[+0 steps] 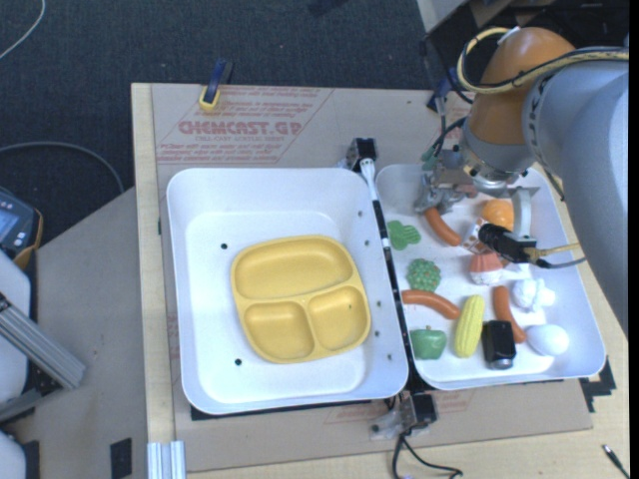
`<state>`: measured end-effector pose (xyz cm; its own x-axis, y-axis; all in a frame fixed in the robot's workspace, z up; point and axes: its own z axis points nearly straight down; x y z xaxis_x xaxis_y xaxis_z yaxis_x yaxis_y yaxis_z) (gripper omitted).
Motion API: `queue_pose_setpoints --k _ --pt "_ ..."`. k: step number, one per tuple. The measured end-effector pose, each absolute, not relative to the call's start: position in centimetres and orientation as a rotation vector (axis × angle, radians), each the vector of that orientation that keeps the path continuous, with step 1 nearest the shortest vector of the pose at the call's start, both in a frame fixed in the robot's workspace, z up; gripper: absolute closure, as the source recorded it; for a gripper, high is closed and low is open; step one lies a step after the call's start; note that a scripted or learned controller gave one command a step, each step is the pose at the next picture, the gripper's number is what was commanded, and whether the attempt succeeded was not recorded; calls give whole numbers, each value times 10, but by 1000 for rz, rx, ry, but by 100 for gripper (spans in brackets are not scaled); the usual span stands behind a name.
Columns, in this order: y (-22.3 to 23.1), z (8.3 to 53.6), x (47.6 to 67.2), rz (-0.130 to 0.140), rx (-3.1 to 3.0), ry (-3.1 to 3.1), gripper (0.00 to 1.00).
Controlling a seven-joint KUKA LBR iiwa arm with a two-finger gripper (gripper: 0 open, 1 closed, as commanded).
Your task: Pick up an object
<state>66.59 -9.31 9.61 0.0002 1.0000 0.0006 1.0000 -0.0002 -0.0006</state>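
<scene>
The right bin [584, 352] holds several toy foods. Among them are an orange sausage [440, 227], a green leaf piece [403, 235], broccoli [423, 273], a long sausage [430, 303], corn [469, 325], a green pepper [428, 342], a black block [498, 343], a white egg [546, 339] and an orange fruit [496, 213]. My gripper [447, 190] hangs low over the far end of this bin, just above the orange sausage. The wrist hides what lies directly beneath it.
The left bin [190, 267] holds a yellow divided tray [298, 295]. A black clamp [361, 153] sits at the far end of the ridge between the bins. The grey arm [579, 148] covers the right bin's far right corner.
</scene>
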Motion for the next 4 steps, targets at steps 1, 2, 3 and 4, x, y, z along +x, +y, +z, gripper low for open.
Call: queue_pose_setpoints --k 1,2,3,4 --pt "-94 158 675 -9 -2226 -2228 100" --pt "-101 206 675 -7 -2227 -2226 100" --pt "-100 227 676 -5 -2224 -2225 100" --pt "-57 237 650 0 -2215 -2224 100"
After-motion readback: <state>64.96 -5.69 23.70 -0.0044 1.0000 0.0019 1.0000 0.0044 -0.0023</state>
